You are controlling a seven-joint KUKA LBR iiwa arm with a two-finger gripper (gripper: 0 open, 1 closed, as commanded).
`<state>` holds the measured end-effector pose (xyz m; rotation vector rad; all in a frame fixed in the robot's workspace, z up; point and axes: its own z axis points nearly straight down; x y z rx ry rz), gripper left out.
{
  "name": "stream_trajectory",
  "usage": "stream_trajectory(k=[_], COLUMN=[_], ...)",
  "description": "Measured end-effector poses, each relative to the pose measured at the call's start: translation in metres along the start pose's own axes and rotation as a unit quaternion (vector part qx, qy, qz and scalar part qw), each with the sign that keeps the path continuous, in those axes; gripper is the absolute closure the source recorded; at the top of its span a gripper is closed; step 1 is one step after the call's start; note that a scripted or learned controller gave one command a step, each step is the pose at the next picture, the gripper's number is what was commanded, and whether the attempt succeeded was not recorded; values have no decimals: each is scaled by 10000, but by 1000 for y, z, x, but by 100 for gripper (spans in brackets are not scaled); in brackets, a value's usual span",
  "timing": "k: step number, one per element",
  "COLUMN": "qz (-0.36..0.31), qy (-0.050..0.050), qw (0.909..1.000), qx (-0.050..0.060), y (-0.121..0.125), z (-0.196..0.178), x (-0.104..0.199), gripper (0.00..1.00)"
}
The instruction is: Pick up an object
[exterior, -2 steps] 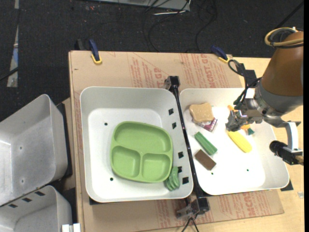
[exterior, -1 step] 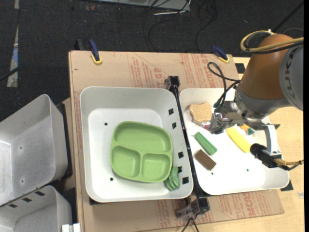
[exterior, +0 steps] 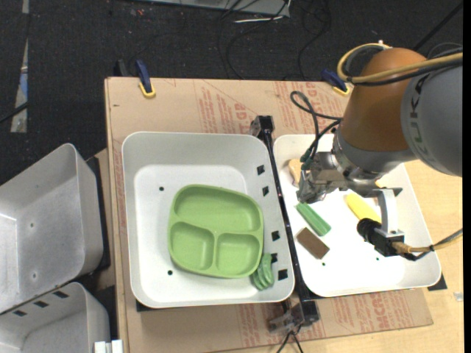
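1. Currently, the left bin (exterior: pixel 140 197) contains a green divided plate (exterior: pixel 215 231); a green fork (exterior: pixel 263 274) lies at its lower right corner.
2. The right bin (exterior: pixel 412 271) contains a green block (exterior: pixel 313 218), a brown block (exterior: pixel 312 243), a yellow object (exterior: pixel 359 207) and a tan item (exterior: pixel 295 170).
3. The gripper (exterior: pixel 310 188) hangs just above the green block; finger state cannot be determined.

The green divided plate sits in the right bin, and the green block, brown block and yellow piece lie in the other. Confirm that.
Not quite: the camera view shows the green divided plate in the left bin. The green block, brown block and yellow piece lie in the other, the right bin.
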<state>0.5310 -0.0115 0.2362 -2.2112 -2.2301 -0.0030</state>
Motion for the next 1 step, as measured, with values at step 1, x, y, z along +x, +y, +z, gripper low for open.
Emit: stream_trajectory(k=[1], qz=[-4], qy=[0], qw=[10000], qx=[4], y=[6], z=[4], x=[60], gripper=[100])
